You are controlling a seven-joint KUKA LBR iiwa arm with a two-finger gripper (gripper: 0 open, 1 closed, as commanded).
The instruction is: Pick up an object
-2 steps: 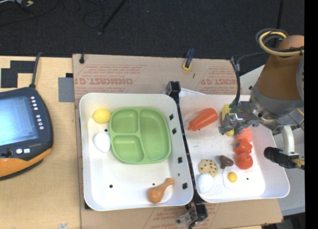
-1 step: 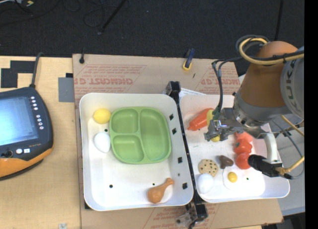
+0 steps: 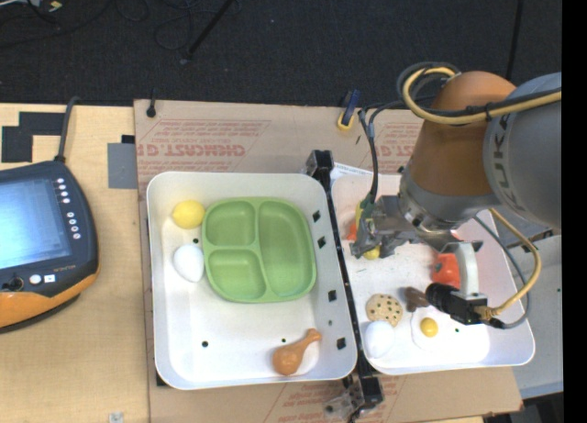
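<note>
Reaching in from the tabletop's right edge, with the arm point(image 3: 486, 150) bent over the right bin point(image 3: 514, 352) and the gripper point(image 3: 373, 233) brought down at that bin's left wall, close to the divide between the two bins. Pointing roughly straight down at the wrist, orange band point(image 3: 463, 137) bulking above it, cables looping off toward the bin's right edge. Hovering over or touching a small yellow piece point(image 3: 370, 251) and an orange scrap point(image 3: 352, 228) tucked against the left wall; cannot tell which. Cannot tell either whether the gripper is clenched or released: too dark and too foreshortened from above.

Judging by the pose, probably going for that yellow piece, the nearest thing to pick up. Awkward spot, hard against the wall, so likely little room to close around it.

Lying loose along the right bin's near edge: cookie point(image 3: 383, 308), fried egg point(image 3: 426, 327). Resting in the left bin point(image 3: 170, 357), well apart from the gripper: green tray point(image 3: 257, 251) at the middle, lemon point(image 3: 188, 213) and egg point(image 3: 189, 262) beside the tray's left side, drumstick point(image 3: 295, 352) toward the near right corner.
</note>
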